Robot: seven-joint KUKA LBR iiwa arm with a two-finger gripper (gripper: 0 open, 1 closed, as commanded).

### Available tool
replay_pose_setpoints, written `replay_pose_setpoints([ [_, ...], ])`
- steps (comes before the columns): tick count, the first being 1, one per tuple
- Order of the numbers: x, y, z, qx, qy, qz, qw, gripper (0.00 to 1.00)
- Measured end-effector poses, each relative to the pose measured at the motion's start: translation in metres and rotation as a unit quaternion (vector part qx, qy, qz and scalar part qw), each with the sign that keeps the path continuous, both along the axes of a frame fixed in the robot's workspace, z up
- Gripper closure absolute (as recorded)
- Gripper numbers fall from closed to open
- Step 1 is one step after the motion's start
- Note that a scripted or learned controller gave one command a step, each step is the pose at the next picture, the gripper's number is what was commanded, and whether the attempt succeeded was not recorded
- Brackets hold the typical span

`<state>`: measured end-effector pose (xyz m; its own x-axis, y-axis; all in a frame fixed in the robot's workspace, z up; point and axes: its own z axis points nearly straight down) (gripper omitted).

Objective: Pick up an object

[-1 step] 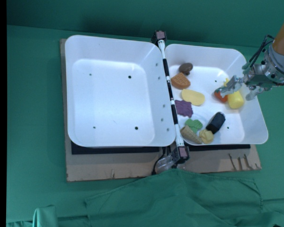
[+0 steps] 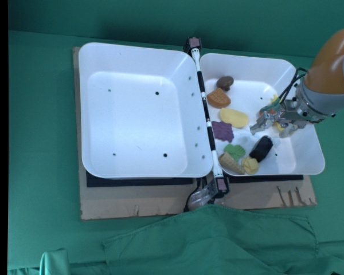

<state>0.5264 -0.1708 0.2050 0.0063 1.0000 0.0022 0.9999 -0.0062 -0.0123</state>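
The right bin holds several small toy foods. A dark brown piece and an orange ridged piece lie near its far left. A yellow oval and a purple piece sit mid-left. A green piece, a tan ridged piece, a small yellow piece and a black oblong cluster at the front. My gripper hangs over the bin's right half, just above and behind the black oblong, with its fingers spread open and nothing between them. A yellow scrap shows partly under it.
The left bin lies beside the right one, with a black-and-white divider bar running between them. Both rest on a cardboard sheet over green cloth. A fold of green fabric lies along the front.
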Motion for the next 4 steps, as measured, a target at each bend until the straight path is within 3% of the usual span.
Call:
replay_pose_setpoints([
  [1,0.080,-0.002,-0.024,-0.0038,-0.011,0.002,0.9999,0.00],
  [2,0.038,-0.002,-0.021,-0.0046,-0.015,0.001,0.9999,0.00],
  [3,0.107,-0.009,-0.023,-0.0042,-0.012,0.002,0.9999,0.00],
  [4,0.054,0.014,-0.021,-0.0053,-0.015,0.001,0.9999,0.00],
])
